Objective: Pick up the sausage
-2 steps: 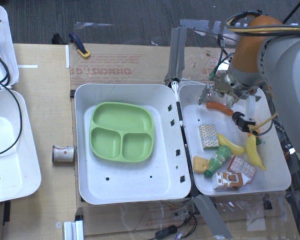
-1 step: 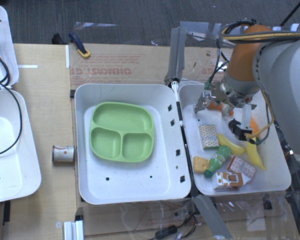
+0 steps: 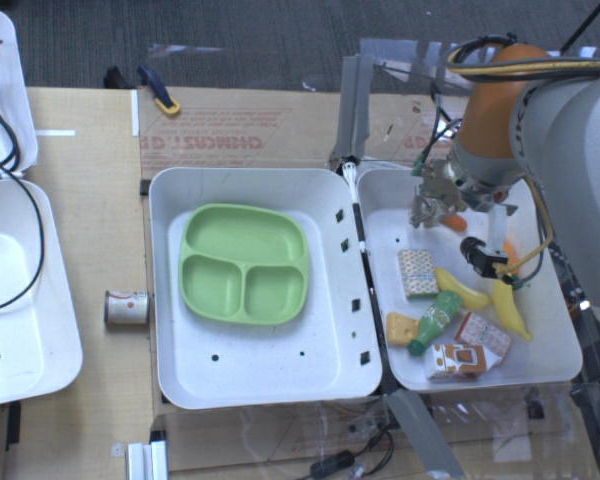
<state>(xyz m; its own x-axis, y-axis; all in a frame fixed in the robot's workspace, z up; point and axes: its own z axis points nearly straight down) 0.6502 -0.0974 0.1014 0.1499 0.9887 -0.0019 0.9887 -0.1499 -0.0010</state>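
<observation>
Orange-red sausage (image 3: pixel 454 222) lies in the right bin (image 3: pixel 550 363), partly hidden directly under the claw (image 3: pixel 437 211). Claw aperture cannot be determined; nothing visibly held. Judged a light, stiff, smooth plastic toy, liable to roll; grip across its middle.

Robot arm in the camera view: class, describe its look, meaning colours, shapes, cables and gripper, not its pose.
The arm is made of thick, rounded, pale grey segments, with a glossy orange band above the wrist. Black and yellow cables loop over the orange part, and another bundle trails down along its side. The gripper is a compact cluster of dull grey metal parts, much smaller than the arm.
</observation>
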